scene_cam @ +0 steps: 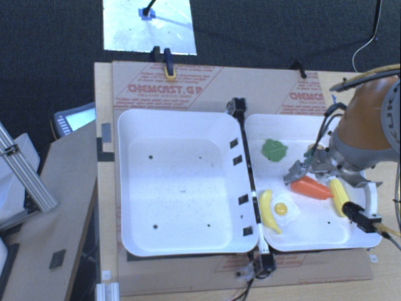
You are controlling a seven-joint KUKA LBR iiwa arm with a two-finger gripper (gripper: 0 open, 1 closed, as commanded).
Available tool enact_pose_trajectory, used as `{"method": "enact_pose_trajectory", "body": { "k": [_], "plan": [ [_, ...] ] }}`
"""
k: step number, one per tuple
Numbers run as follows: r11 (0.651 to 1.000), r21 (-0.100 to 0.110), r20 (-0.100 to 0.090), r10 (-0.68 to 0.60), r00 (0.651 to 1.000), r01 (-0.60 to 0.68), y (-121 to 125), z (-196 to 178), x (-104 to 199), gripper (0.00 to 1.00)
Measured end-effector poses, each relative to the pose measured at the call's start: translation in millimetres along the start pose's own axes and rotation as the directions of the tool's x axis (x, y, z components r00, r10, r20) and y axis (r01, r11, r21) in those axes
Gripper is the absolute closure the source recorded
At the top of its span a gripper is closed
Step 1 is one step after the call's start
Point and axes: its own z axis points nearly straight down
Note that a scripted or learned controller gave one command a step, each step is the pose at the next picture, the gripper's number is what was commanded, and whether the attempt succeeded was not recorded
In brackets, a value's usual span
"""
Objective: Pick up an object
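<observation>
The grey arm with its orange band reaches in from the right, wrist bent downward. Its gripper points left and hangs low.

So we've got the bench mid-frame, topped by a cardboard sheet with red print. On that sit two white bins: left bin, right bin, touching side by side.

I see pincer low over right bin. Carrot just right of pincer, nearer me. Leafy piece behind-left of pincer. Egg and banana in front-left, side by side. Corn right of carrot. Left bin well left of pincer, on table.
</observation>
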Motion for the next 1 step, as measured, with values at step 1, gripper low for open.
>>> {"method": "enact_pose_trajectory", "body": {
  "k": [1],
  "plan": [
    [1.0, -0.004, -0.004, -0.01, 1.0, 0.01, 6.8, -34.5, 84.9, 0.0]
  ]
}}
